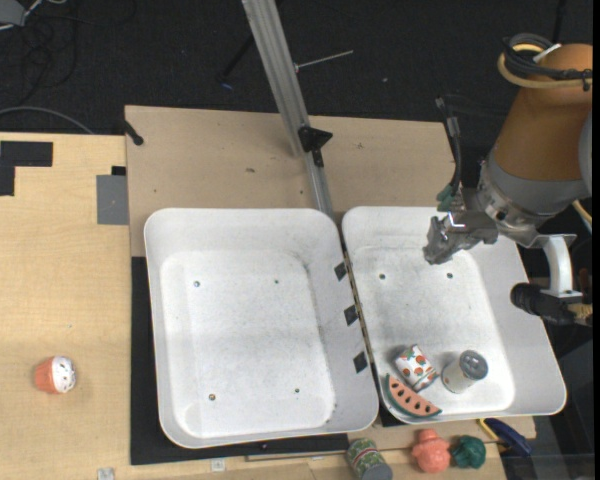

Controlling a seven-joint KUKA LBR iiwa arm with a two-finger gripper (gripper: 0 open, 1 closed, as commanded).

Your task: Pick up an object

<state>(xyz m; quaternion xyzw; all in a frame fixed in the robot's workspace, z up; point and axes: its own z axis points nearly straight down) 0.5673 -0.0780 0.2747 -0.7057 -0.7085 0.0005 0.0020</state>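
Observation:
My gripper (442,245) hangs over the far part of the right bin (520,298), well above its floor, with nothing visible between its fingers. At the near edge of that bin lie three things: a small red-and-white patterned cup (415,366), a grey round-capped object (465,370) and a watermelon slice toy (412,398). All of them sit well toward the front from the gripper.
The left bin (180,268) adjoins the right one. A metal rail (285,78) slants in from the back. In front of the bins lie a dark can (365,458), an orange toy (430,451) and a green toy (468,452). A red-and-white ball (55,375) rests on the left bench.

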